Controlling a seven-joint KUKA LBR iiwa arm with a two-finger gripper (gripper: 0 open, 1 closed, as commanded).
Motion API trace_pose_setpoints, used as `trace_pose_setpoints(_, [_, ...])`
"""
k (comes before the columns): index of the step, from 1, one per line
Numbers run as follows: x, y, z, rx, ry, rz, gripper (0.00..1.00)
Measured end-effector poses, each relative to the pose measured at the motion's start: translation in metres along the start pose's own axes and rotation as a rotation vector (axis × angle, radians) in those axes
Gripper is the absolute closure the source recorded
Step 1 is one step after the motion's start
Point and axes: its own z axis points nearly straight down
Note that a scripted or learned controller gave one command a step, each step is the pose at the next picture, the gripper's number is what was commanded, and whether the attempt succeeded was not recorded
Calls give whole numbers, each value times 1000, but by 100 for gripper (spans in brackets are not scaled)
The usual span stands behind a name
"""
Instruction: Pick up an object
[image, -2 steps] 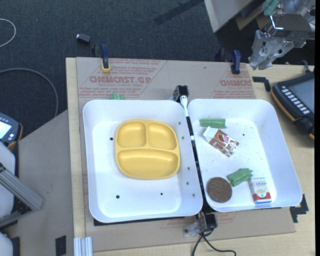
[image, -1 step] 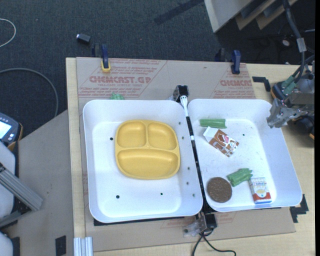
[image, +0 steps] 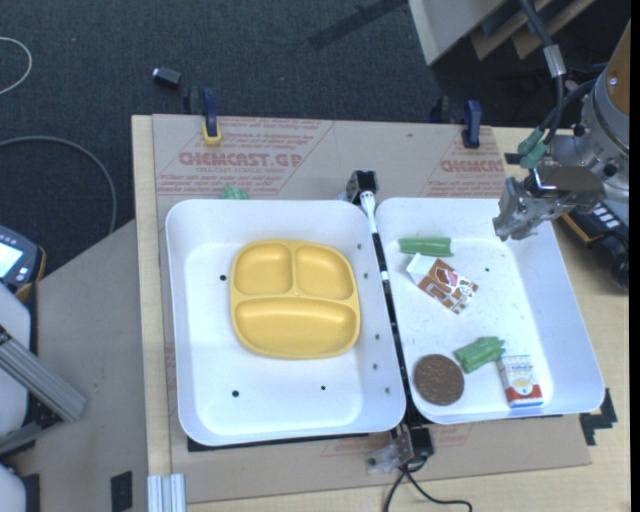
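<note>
The right bin (image: 560, 300) holds several small items. A green bean-like piece (image: 425, 244) lies near its back left, with a brown-and-white patterned packet (image: 444, 283) just in front of it. A round brown disc (image: 439, 379) sits at the front, beside a green leafy piece (image: 479, 352) and a small red-and-white carton (image: 520, 380). My gripper (image: 516, 224) hangs over the bin's back right corner, apart from all of these. Nothing shows between its fingers.
The left bin (image: 200, 350) holds a yellow divided plate (image: 295, 298). Black clips (image: 362, 185) join the bins at the middle seam. Blue clamps (image: 210, 110) grip the bench's back edge. Cables and equipment stand at the far right.
</note>
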Motion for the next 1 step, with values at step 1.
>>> trace_pose_setpoints(1, [70,0,18,11,0,-1,100])
